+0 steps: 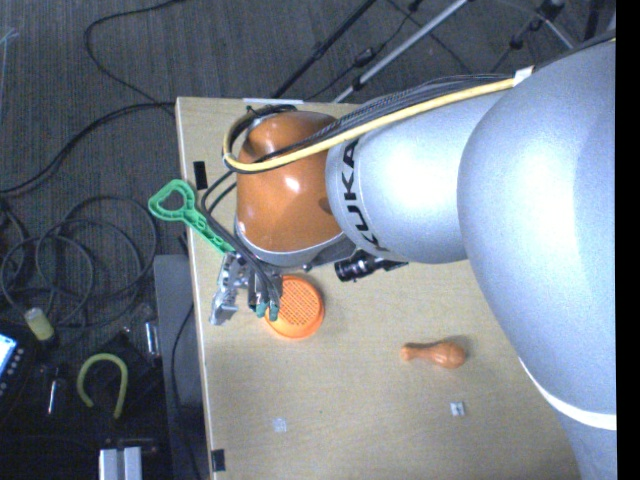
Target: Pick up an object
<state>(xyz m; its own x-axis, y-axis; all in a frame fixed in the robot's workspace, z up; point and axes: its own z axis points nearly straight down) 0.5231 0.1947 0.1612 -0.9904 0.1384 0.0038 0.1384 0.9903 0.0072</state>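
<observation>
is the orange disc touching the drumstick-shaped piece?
No: the orange disc lies by the gripper, with bare surface between it and the drumstick-shaped piece.

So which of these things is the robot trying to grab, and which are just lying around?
For the job:
- gripper, right beside the orange disc
- green handled tool
- orange pear-shaped piece

Just lying about:
- cables on the floor
- yellow-green hook on the floor
- tripod legs

Black cables (60,258) on grey carpet (90,68)
</observation>
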